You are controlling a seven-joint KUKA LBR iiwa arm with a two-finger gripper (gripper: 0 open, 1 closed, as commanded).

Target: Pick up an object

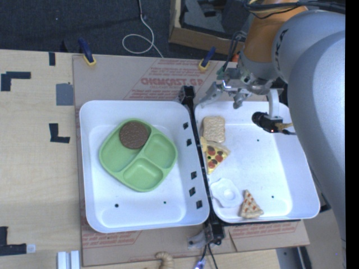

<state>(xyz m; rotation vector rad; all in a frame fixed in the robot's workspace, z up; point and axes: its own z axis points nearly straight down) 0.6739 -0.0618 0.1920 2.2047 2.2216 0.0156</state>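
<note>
Fingers: the two metal fingers (238, 99) stand spread apart, released, with nothing between them.
Gripper: the gripper (226, 97) hangs over the far rim of the right bin (280, 167), close to the divider between the bins.
Arm: the grey arm (320, 66) comes in from the right, and its orange band (263, 35) sits just above the wrist.
Cracker: a tan rectangular cracker (213, 129) lies at the far left of the right bin, the nearest object to the gripper and apart from it.
Pizza slice: a toy pizza slice (215, 156) with red dots lies just in front of the cracker, touching or nearly touching it; I cannot tell which.
White piece: a small white object (226, 193) lies near the front of the right bin; its kind is hard to make out against the bin.
Tan wedge: a tan triangular wedge (250, 205) lies beside the white piece, near the front rim.
Left bin: the left bin (95, 206) holds a green divided plate (140, 170) with three compartments.
Brown disc: a round brown disc (134, 134) sits in the plate's far compartment.
Base: both bins rest on a cardboard sheet (162, 77) held by blue clamps (87, 52) at its far edge.
</note>
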